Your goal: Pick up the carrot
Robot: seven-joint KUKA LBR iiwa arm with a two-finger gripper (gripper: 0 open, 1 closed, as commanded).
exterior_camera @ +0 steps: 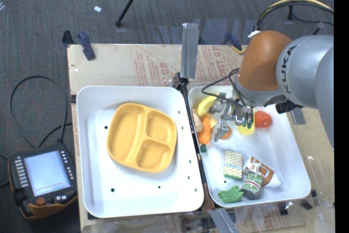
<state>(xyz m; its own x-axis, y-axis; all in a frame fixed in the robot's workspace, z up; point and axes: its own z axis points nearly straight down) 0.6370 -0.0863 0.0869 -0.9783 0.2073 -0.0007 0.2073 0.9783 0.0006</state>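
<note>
Nearest my viewpoint, a teach pendant (43, 177) is lying on the floor off the left bin's (87, 117) near-left corner, its cable looping away behind it. Inside that left bin, I am seeing a yellow divided plate (143, 137) resting near the middle. Across the divider from the plate, the right bin (294, 172) is holding the clutter. The carrot (205, 132) is lying against that bin's left wall, just past the plate's right edge, with a banana (205, 105) beyond it toward the far wall. I am seeing the gripper (223, 129) hanging low just right of the carrot, beside a yellow piece (246, 129) and a red tomato (263, 119); whether anything sits between its fingers, or how wide they stand, I cannot tell from this angle. Farther right of the plate and closer to me, a checkered packet (233, 164), a small carton (259, 168), a can (252, 186) and a green item (231, 194) are sitting along the right bin's near half.
</note>
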